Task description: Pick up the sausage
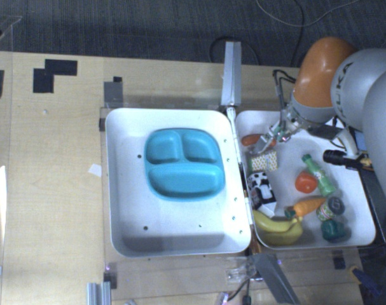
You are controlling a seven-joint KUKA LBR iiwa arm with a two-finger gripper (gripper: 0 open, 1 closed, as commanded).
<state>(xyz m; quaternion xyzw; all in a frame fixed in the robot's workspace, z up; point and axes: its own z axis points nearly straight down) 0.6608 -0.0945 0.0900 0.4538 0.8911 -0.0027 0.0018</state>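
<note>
Gripper [267,142] low in the upper left part of the right bin [358,230], at the end of the grey arm [371,88] with its orange band [320,72] reaching in from the right. Cannot tell whether open or closed: too small and blurred at the tip. Nothing clearly seen between the tips.

Just left of the tip, touching or nearly so, the sausage [250,140], a small reddish-brown piece lying close to the bin's left wall near its upper corner. Not lifted; resting on the bin floor as far as can be judged.

Directly below the gripper, a speckled pale packet [261,162], and below that a black-and-white item [261,189]. Further toward the near edge, a yellow banana [278,226] along the bottom wall, with a carrot [307,206] just above and to its right. In the middle of the bin, a red tomato-like ball [306,183] beside a green bottle [320,175] lying tilted. In the lower right corner, a dark round-topped can [334,205] and a teal object [334,230].

On the far side of the divider, the left bin [126,234], holding a blue sectioned tray [184,162] with three compartments, well apart from the gripper.
</note>
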